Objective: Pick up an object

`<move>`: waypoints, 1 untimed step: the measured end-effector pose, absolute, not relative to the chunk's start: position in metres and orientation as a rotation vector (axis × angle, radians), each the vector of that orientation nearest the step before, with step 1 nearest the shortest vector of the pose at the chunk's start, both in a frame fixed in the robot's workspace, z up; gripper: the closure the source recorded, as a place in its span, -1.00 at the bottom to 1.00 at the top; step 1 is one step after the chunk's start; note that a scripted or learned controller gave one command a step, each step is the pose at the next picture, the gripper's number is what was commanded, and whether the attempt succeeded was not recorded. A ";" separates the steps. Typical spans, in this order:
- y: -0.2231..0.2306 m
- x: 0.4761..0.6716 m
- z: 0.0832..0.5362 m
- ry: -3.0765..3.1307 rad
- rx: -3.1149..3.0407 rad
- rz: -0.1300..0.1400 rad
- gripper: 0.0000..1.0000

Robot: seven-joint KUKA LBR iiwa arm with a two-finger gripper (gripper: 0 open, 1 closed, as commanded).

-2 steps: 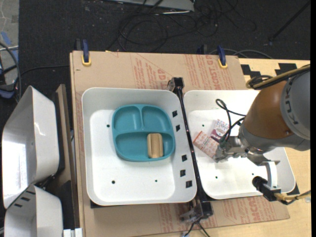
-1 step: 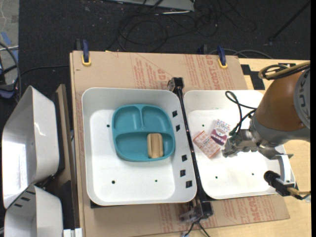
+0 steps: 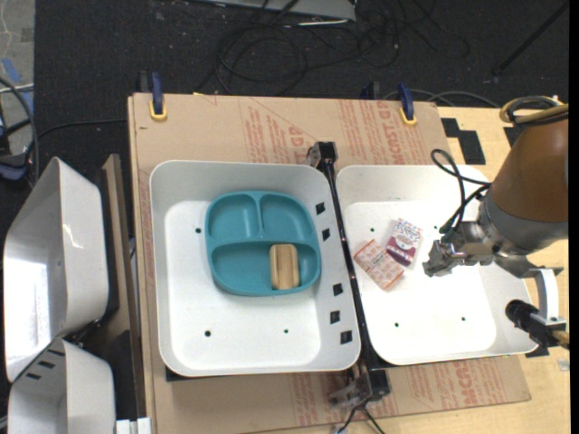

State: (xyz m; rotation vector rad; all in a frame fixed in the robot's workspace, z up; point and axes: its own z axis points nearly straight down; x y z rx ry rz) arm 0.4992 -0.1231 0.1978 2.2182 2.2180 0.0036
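Even overhead light, bright white bins slightly glaring, soft shadows, mild overall blur.

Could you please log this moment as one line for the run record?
gripper: above right bin, nothing seen held | two snack packets: lying left of gripper | left bin: teal divided plate with wooden block

Arm cut off at right edge.
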 end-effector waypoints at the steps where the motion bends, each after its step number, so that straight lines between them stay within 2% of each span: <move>1: -0.123 0.500 0.214 2.222 2.217 0.002 1.00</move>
